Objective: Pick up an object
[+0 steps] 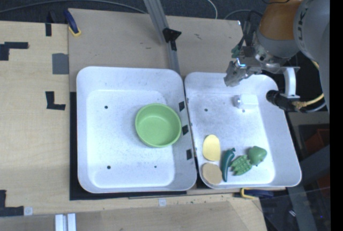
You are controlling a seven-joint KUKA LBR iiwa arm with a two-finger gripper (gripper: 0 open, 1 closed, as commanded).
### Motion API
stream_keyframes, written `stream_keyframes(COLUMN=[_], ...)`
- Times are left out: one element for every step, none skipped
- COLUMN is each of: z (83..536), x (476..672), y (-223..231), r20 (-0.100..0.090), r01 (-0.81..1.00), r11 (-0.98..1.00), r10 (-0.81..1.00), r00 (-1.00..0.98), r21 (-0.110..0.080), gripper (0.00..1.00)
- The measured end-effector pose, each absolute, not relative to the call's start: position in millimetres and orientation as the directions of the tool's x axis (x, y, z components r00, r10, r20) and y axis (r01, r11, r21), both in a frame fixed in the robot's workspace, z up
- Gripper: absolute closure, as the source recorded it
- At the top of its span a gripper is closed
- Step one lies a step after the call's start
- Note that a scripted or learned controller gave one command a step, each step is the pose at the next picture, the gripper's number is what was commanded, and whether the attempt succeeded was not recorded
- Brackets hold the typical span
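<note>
My gripper [233,76] hangs over the far edge of the right bin [278,133], well above its floor, with nothing visible between its fingers. At the near end of that bin lie a yellow oval piece [211,147], a tan round piece [211,172], a dark green pepper-like toy [226,163] and a light green knobbly toy [247,161]. All of these sit far below the gripper in the view. A green bowl [157,125] stands upright in the left bin [96,90], toward its right side.
A grey metal pole [153,2] slants down to the far rim between the bins. The arm's wrist and orange band [284,7] occupy the upper right. Cables trail behind the bench. Black tape marks lie on the wooden table to the left.
</note>
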State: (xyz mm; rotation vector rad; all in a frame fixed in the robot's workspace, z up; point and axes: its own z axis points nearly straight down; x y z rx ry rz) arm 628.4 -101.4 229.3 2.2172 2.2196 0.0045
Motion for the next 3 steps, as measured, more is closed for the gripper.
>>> stream_keyframes(z=[237, 225, 227], x=[628.7, 607.2, 587.2], y=[-101, -57, -18], r20=[0.0, 0.001, 0.001], r01=[1.0, 1.0, 1.0], r11=[0.001, 0.004, 0.005], r10=[1.0, 1.0, 1.0], r00=[-0.001, -0.004, -0.005], r21=[0.0, -0.003, -0.003], gripper=[1.0, 1.0, 1.0])
